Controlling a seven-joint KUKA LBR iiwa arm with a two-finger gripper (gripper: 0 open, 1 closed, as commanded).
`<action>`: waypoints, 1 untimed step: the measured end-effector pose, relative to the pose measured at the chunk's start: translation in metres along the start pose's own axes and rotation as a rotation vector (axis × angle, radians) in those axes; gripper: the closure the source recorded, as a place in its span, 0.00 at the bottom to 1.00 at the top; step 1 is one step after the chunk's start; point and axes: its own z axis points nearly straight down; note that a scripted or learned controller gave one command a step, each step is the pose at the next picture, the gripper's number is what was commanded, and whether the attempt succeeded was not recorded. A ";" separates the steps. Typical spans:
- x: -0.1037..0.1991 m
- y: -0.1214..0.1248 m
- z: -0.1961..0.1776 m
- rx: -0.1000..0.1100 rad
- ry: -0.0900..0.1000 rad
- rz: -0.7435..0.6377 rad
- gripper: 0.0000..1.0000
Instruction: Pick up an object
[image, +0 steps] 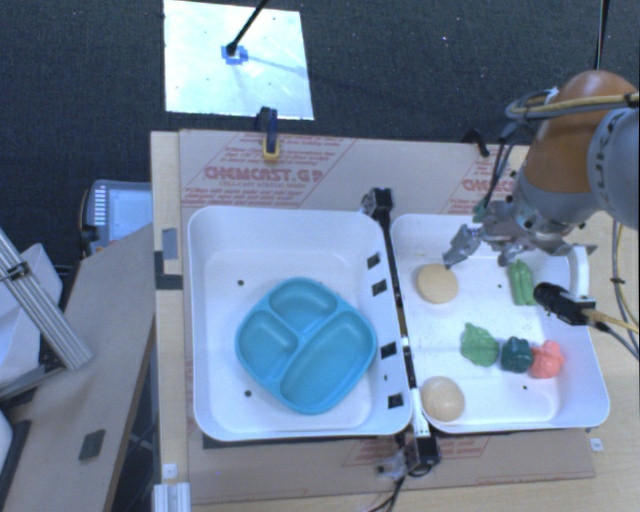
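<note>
The jaws (462, 249) hang low over the right bin (580, 410), just above a tan round piece (436, 284); whether they are apart or together I cannot tell, perhaps slightly apart. A blue divided plate (305, 345) lies in the left bin (215, 240).

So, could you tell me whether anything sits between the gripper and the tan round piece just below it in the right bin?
Nothing visible does. The gripper hangs just above and right of the tan round piece, with bare bin floor around it. The green pieces lie further right.
</note>
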 end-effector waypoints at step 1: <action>0.000 0.003 -0.008 -0.013 -0.001 -0.002 0.00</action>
